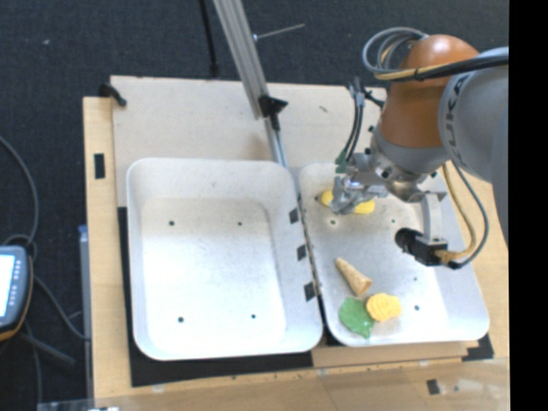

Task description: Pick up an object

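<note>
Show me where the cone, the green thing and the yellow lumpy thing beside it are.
cone [353, 274], camera view, on the middle of its tan body
green thing [354, 318], camera view, on its flat middle
yellow lumpy thing [384, 306], camera view, on its bumpy top

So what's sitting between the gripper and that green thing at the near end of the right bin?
In the camera view, a tan cone-shaped piece lies between the gripper and the green object; otherwise bare bin floor.
</note>
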{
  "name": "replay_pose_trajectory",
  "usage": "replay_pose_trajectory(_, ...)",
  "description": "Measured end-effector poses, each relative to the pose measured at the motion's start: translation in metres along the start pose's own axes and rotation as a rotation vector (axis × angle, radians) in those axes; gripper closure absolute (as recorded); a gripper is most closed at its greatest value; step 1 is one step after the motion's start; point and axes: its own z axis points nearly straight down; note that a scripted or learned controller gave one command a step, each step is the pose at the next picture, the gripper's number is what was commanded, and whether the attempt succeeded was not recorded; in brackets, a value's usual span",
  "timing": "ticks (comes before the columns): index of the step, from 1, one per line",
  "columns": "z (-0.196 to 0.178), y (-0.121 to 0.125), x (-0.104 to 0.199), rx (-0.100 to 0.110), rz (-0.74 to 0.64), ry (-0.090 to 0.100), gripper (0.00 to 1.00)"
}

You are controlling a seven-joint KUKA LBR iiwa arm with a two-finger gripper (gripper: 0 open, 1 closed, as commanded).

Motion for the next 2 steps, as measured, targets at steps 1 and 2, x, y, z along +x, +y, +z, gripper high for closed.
replay_pose_trajectory(1, -0.012, -0.016, 0.052, 0.0, -0.001, 0.001, 1.0)
replay_pose_trajectory(2, -0.012, -0.034, 0.096, 0.001, 0.0, 0.0, 1.0)
